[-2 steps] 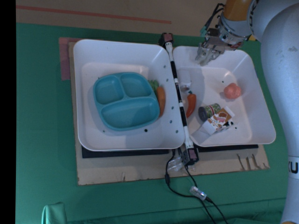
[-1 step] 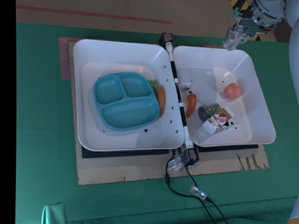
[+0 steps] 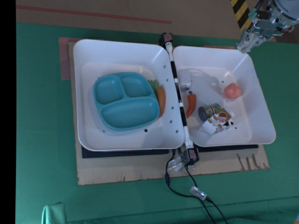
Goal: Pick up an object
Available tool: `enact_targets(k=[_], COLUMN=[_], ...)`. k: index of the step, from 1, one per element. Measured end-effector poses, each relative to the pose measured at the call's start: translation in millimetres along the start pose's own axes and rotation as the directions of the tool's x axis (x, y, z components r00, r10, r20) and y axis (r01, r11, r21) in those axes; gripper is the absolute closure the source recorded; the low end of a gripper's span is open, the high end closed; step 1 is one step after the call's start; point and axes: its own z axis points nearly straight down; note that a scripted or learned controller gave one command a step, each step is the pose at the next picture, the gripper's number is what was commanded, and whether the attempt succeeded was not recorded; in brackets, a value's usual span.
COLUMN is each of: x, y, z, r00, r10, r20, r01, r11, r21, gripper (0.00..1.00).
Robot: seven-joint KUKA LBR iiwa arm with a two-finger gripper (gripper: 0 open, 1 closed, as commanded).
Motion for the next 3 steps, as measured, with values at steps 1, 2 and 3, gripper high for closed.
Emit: enact_targets(k=[1, 2, 3], x=[0, 0, 0], y=[-46, -110, -157], z=[-6, -10, -18], r00=[1.0, 1.0, 1.0], r10=[0.0, -0.001, 0.0], r20=[-0.002, -0.002, -0.002], r01=[0.0, 0.001, 0.0], r11=[1.0, 1.0, 1.0], r21=[0.001, 0.001, 0.001], gripper=[1.0, 1.0, 1.0])
